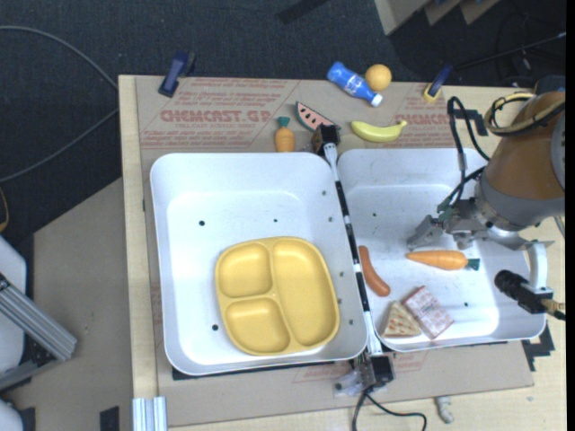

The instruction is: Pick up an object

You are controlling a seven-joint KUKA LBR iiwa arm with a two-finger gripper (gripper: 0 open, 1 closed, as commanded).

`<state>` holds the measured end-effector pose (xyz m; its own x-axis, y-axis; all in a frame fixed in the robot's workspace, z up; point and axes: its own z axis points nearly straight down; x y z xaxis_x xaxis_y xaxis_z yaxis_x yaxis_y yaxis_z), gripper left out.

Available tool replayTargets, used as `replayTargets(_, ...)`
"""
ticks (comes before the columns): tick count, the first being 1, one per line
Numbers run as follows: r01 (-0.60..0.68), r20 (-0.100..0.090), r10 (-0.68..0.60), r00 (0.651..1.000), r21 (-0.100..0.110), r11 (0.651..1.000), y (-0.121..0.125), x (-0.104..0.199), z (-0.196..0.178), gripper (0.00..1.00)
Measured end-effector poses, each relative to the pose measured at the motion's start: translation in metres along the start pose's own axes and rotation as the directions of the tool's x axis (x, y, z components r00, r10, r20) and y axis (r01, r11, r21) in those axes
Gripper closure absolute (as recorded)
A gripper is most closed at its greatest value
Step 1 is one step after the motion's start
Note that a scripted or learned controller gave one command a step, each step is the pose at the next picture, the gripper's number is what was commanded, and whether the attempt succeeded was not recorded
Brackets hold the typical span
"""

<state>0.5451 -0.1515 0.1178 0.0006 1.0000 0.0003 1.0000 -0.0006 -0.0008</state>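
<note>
At the right bin (395, 173), the end effector (446, 229) hangs low over the white floor, just above and touching or nearly touching the carrot (437, 259). How far its fingers stand apart cannot be told from this slant; nothing is seen clamped between them. The grey arm (526, 173) with its orange band comes in over the bin's right rim, with black cables looping over the back rim beside it.

The carrot lies lengthwise across the middle of the right bin, its green tip toward the right wall. Left of it, close to the wall shared by the 2 bins, lies a red sausage (374, 271), tilted. Near the front rim sit a wedge-shaped sandwich (401, 321) and a pink wrapped packet (429, 311), touching each other. The back half of this bin has bare floor, so open room lies behind and left of the carrot; the front is more crowded.

The left bin (180, 196) holds a yellow tray (276, 293) with 3 compartments, set toward the front right.

Behind the bins, on the bench (216, 115), lie a small orange toy (285, 137), a watermelon slice (311, 115), a banana (377, 131), a blue bottle (352, 83) and an orange ball (378, 76), all well apart from the end effector.
</note>
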Motion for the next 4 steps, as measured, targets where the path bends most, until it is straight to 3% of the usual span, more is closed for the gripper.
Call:
replayTargets(1, -0.002, 0.000, 0.002, 1.000, 0.002, 1.000, -0.052, -0.050, 0.027, 0.00)
replayTargets(2, 0.003, 0.000, -0.003, 1.000, -0.003, 1.000, 0.007, 0.010, 0.001, 0.00)
replayTargets(3, 0.000, -0.001, 0.000, 1.000, 0.002, 1.000, -0.030, 0.030, 0.034, 0.00)
replayTargets(4, -0.001, 0.000, 0.001, 1.000, -0.001, 1.000, -0.029, 0.030, 0.024, 1.00)
